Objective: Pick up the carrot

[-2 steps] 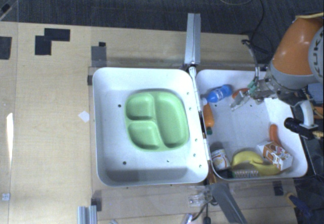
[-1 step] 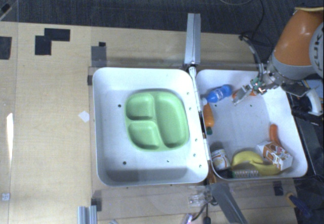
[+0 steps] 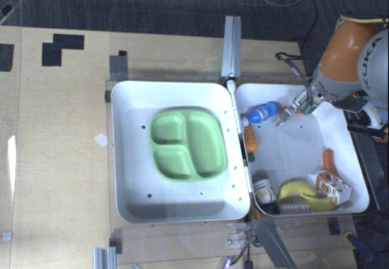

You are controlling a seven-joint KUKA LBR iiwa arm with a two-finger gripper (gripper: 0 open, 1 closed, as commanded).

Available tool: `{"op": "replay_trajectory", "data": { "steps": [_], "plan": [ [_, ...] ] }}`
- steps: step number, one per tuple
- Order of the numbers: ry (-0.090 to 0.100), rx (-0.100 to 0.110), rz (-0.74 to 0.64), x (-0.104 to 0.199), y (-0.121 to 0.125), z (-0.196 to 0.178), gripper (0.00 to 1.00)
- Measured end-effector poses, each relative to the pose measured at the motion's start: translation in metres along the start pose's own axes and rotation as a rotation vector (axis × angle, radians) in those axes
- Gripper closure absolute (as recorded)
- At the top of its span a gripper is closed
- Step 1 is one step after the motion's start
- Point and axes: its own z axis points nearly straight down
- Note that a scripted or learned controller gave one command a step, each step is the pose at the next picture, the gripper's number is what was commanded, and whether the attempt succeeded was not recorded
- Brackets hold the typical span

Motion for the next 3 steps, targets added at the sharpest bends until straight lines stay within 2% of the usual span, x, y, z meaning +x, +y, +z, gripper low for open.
{"op": "replay_trajectory", "data": {
  "steps": [1,2,3],
  "plan": [
    [-0.005,0.003,-0.180,0.014,0.007,-0.002,0.00],
    [-0.018,-0.010,-0.181,0.011,0.013,-0.016,1.00],
    [0.015,0.015,0.191,0.006,-0.024,-0.096,1.00]
  ]
}}
